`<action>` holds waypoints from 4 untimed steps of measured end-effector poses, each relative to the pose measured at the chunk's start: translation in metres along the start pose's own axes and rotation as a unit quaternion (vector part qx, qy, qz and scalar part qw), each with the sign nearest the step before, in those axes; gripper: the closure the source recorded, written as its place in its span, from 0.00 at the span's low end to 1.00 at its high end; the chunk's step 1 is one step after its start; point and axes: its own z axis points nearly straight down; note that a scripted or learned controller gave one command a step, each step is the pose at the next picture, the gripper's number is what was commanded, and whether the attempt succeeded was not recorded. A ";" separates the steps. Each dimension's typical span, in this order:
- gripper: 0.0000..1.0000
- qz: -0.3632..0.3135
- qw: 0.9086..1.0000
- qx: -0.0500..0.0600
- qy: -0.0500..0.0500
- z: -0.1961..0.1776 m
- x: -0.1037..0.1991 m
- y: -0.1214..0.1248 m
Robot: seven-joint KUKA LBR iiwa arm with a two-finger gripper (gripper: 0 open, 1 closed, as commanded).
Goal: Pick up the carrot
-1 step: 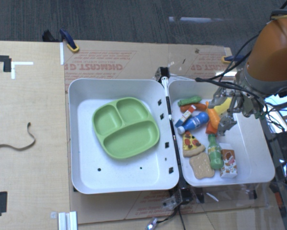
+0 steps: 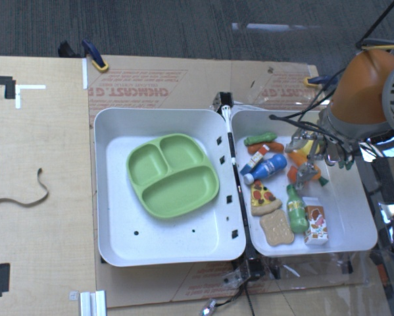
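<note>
I see the small orange carrot [image 2: 257, 157] with a green end lying flat in my right white bin, just beside the blue bottle.

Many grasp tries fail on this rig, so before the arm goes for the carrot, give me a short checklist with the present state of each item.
1. Gripper is over the right bin, where the toy food lies: ok.
2. Carrot located: cannot tell. Orange pieces lie under and beside the gripper, partly hidden by it.
3. Carrot free of neighbours: not ok. The blue bottle, green pepper and green bottle crowd that spot.
4. Finger state: cannot tell.
5. Left bin with the green divided plate lies apart from the arm: ok.
</note>
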 end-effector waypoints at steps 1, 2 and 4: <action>1.00 -0.002 1.000 0.000 -0.002 -0.009 -0.002 0.002; 1.00 -0.003 1.000 0.001 -0.005 -0.019 -0.004 0.002; 0.00 0.061 0.998 -0.001 0.006 0.008 0.003 -0.057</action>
